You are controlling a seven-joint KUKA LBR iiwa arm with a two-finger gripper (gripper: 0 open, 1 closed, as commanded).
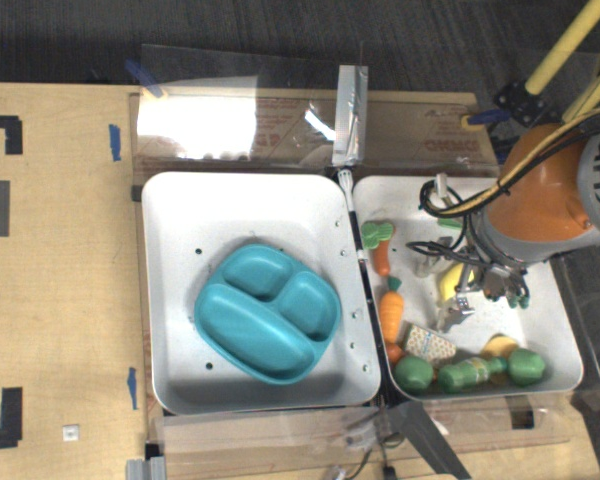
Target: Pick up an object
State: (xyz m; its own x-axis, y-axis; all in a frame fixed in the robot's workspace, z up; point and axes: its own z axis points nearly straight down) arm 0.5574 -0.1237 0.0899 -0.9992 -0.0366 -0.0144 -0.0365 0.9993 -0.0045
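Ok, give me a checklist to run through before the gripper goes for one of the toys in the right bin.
1. Gripper over the right bin: ok.
2. Toys within reach below it: ok, a yellow piece lies right beside it.
3. Anything between the fingers: cannot tell, the wrist hides them.
4. Target free of neighbours: not ok, the green toys and carrot crowd the bin's lower left.
5. Black cable clear of the toys: cannot tell.
6. Blue tray in the left bin, out of the way: ok.

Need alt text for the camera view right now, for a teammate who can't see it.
The gripper hangs low over the right bin among toy vegetables: an orange carrot and green pieces along the near wall. The left bin holds a teal divided plate.
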